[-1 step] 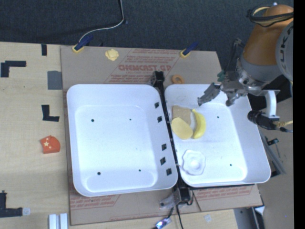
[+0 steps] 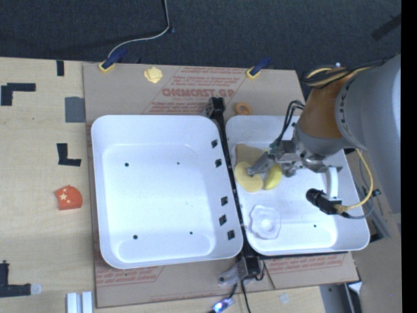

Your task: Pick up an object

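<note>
The right bin (image 2: 339,240) holds a cluster of pale yellow objects (image 2: 249,177) near its left wall and a clear plastic piece (image 2: 264,221) toward the front. My gripper (image 2: 266,167) reaches in from the right and sits low over the yellow cluster, its grey fingers (image 2: 258,166) lying against the yellow pieces. A brighter yellow piece (image 2: 273,178) lies right under the gripper body. I cannot make out whether anything sits between the fingers.
The left bin (image 2: 156,194) stands beside the right one, split by a black divider (image 2: 221,168). On the bench lie a red object (image 2: 69,197) at left, a small yellow object (image 2: 153,75) at the back and an orange ring (image 2: 242,108). A cable (image 2: 355,204) loops off the wrist.
</note>
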